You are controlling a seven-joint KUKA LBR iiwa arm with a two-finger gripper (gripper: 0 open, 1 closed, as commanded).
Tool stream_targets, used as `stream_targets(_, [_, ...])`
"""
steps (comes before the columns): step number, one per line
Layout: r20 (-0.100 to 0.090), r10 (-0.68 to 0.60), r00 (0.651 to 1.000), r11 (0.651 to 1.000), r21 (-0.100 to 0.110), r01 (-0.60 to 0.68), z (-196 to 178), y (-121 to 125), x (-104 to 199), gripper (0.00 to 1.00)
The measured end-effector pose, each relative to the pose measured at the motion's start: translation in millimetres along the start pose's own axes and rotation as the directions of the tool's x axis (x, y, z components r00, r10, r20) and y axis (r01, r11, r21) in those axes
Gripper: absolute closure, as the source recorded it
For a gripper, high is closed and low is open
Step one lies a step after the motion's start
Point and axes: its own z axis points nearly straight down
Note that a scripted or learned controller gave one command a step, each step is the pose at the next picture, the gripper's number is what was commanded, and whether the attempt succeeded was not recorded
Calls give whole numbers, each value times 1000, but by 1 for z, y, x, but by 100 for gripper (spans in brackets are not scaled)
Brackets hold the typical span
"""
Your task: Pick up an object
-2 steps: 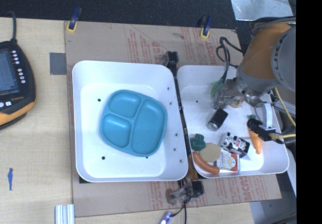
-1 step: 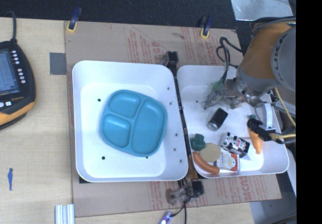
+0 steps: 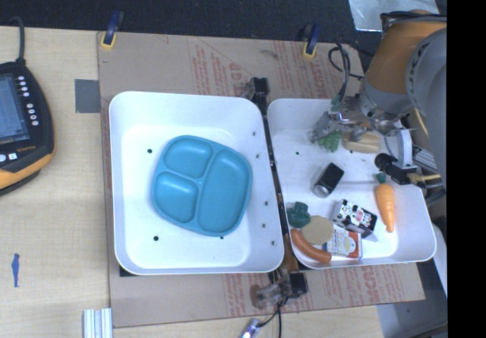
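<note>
My gripper [image 3: 328,130] is low in the far part of the right bin [image 3: 292,148], right over a small green thing [image 3: 331,142]. The view does not show whether that green thing is held. Just to its right lies a pale tan piece [image 3: 361,145]. Nearer the middle of the bin a short black cylinder [image 3: 329,178] rests on its side. By the right wall lies an orange carrot [image 3: 386,206].
The near end of the right bin holds a dark green toy [image 3: 298,213], a tan disc [image 3: 319,229], a hot dog [image 3: 310,248], a small carton [image 3: 348,244] and a black-and-white box [image 3: 355,216]. A blue divided plate [image 3: 202,184] lies in the left bin [image 3: 129,238].
</note>
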Motion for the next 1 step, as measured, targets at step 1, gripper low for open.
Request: stream_targets(1, [2, -3, 1000, 1000, -1, 3, -12, 1, -1, 100])
